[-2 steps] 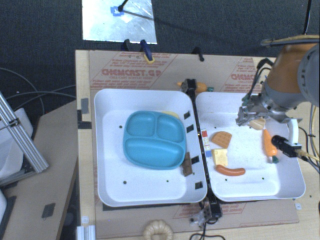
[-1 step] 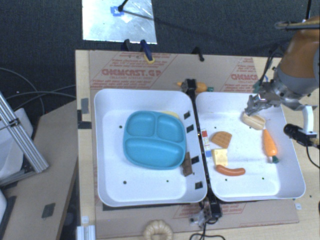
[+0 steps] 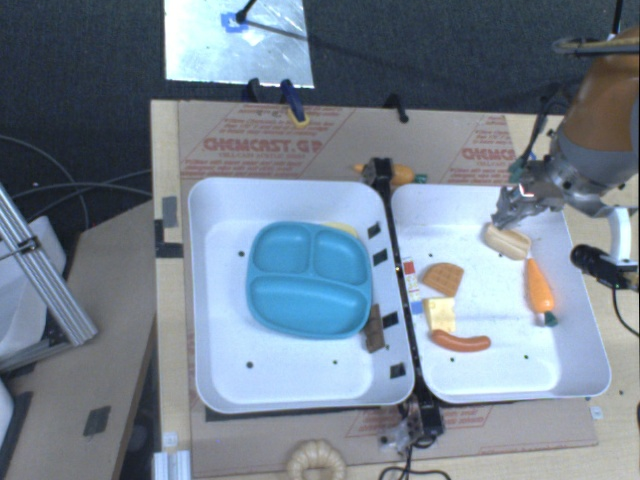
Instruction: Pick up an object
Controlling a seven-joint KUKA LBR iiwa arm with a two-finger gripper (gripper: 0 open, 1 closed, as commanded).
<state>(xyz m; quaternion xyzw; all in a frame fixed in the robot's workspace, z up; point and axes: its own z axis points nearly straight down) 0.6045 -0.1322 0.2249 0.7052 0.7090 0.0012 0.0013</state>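
My gripper (image 3: 516, 208) hangs over the far right part of the right bin (image 3: 580, 368), just above a tan bread roll (image 3: 508, 240). The roll lies on the bin floor directly below the gripper, and nothing is seen held. An orange carrot (image 3: 539, 288) lies to the right of the roll. A brown cracker-like piece (image 3: 442, 277), a yellow cheese wedge (image 3: 440, 314) and a red-orange sausage (image 3: 461, 342) lie in the bin's middle and front.
The left bin (image 3: 215, 268) holds a blue divided plate (image 3: 308, 278) and a small brown item (image 3: 375, 330) by its right wall. A yellowish item (image 3: 400, 175) sits behind the bins. A beige ring (image 3: 318, 460) lies at the bench front.
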